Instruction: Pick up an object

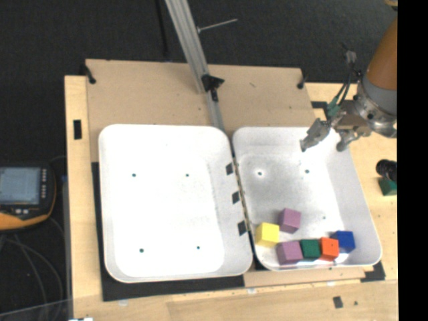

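Two bins side by side on bench (281, 79). Left bin (167, 136) at frame centre-left. Right bin (348, 179) holds blocks (301, 246) clustered at its lower edge, frame lower right.

Bench surroundings, seen from above at a slant

A grey metal rail (194, 52) runs diagonally from the top edge down to the gap between the bins. A handheld pendant (23, 191) with a grey screen and orange casing lies off the bench's left side, and cables (30, 273) trail below it. A small green and black item (388, 178) sits at the bench's right edge.
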Robot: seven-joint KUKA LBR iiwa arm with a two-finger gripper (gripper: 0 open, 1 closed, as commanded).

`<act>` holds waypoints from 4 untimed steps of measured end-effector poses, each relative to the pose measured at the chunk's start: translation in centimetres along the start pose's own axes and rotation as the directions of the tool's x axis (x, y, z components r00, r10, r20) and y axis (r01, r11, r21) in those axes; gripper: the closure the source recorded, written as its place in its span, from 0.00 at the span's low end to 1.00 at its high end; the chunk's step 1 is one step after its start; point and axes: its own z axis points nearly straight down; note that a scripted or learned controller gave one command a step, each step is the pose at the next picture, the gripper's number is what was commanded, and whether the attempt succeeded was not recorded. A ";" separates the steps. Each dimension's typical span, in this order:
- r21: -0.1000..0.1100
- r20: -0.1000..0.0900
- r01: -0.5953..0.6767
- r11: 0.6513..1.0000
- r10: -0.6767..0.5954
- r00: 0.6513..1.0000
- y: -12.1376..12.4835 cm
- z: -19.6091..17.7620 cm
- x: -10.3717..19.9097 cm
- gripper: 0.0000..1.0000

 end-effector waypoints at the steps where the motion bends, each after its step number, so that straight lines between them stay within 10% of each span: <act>1: 0.007 -0.002 0.006 1.000 -0.006 1.000 1.5 10.2 8.8 0.00; 2: -0.004 0.001 -0.003 1.000 0.003 1.000 1.6 8.7 8.3 1.00; 3: -0.002 -0.001 0.006 1.000 -0.006 1.000 2.6 9.8 15.0 1.00; 4: -0.002 0.001 0.000 1.000 0.000 1.000 2.5 9.8 14.6 0.00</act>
